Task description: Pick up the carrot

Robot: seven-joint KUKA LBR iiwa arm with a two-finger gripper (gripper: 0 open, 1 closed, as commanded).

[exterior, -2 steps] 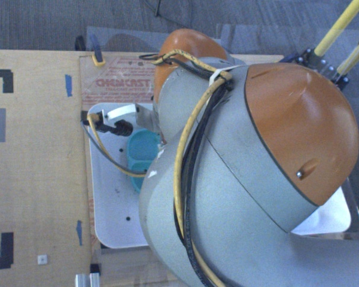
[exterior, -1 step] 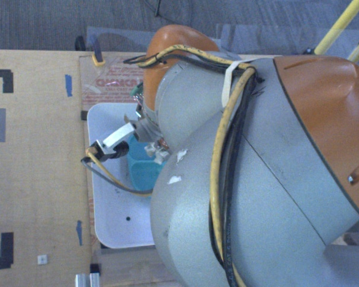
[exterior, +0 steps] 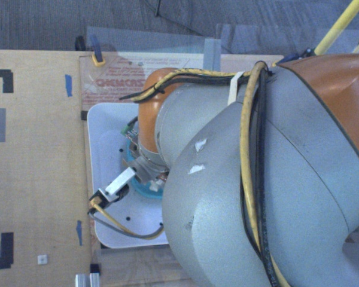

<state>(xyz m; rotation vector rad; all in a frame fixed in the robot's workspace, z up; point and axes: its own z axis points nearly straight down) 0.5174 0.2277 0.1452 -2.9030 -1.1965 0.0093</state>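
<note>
The arm (exterior: 245,184), smooth grey shells with a glossy orange band (exterior: 148,109) above the wrist, bends steeply down over a shallow white plastic bin (exterior: 102,130) with rounded corners, set in a pale board bench (exterior: 36,160). The gripper (exterior: 145,173) points down near the bin's middle, just above a round teal thing (exterior: 141,189). Whether the gripper is open or closed cannot be told. The arm covers the bin's right side, so I cannot tell where the carrot lies.
</note>
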